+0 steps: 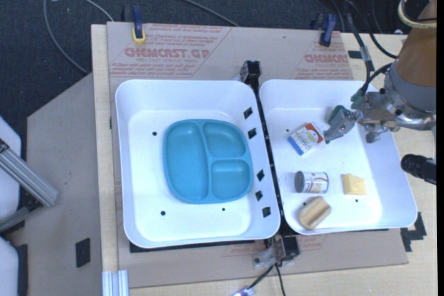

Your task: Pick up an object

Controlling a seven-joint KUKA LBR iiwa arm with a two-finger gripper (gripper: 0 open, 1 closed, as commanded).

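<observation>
Reaching in from the right, my grey two-finger gripper point(338, 127) hangs over the upper part of the right-hand shallow white bin point(399, 215), just right of a small blue, white and orange packet point(305, 137). Fingers: too small and dark against the bin floor to read; I cannot tell whether they are spread or closed, and nothing shows between them.

Contents, right bin:
- the small blue, white and orange packet, lying flat near the bin's upper left, very close to my fingertip end; whether we touch I cannot tell.
- one short cylindrical can with a white and red label and dark end point(311, 181), on its side near the bin's middle, below the packet.
- one pale yellow cube-shaped block point(354, 184), just right of the can, apart from it.
- one tan rounded block, cork-like point(313, 212), at the lower edge, below the can.

Contents, left-hand shallow white bin point(132, 170):
- one turquoise plastic divided plate with three compartments point(207, 160), lying flat in the centre.

Fixtures: both bins sit side by side on a brown cardboard-covered bench point(187, 45), held by blue clamps point(138, 23) at the far edge.
</observation>
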